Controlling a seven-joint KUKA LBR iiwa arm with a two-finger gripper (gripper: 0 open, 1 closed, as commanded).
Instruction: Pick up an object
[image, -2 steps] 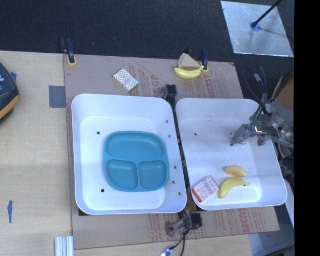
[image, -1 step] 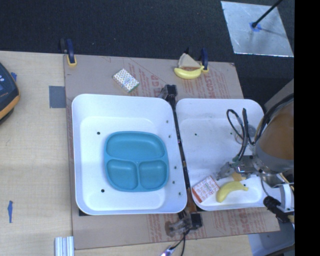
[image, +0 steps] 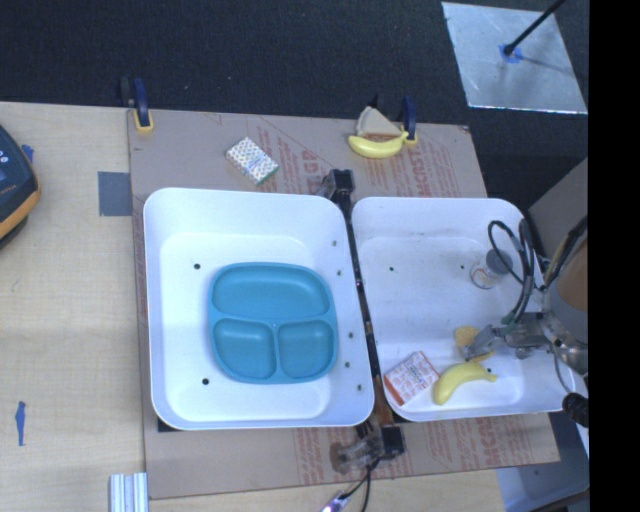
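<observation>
One banana lies slantwise, stem end up-right.

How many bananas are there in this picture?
2. One banana lies in the right bin, near its front edge beside a small packet. The other banana sits on the cardboard behind the bins, by a clamp.

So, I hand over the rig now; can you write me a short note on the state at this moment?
Hand: low in the right bin, near its right side; open or shut cannot be told.
Things: banana and red-and-white packet lie at the right bin's front, a small yellow piece just left of the hand. Blue divided plate in the left bin.
Done: nothing visibly lifted.
Left: grasp one object and raise it.
</observation>
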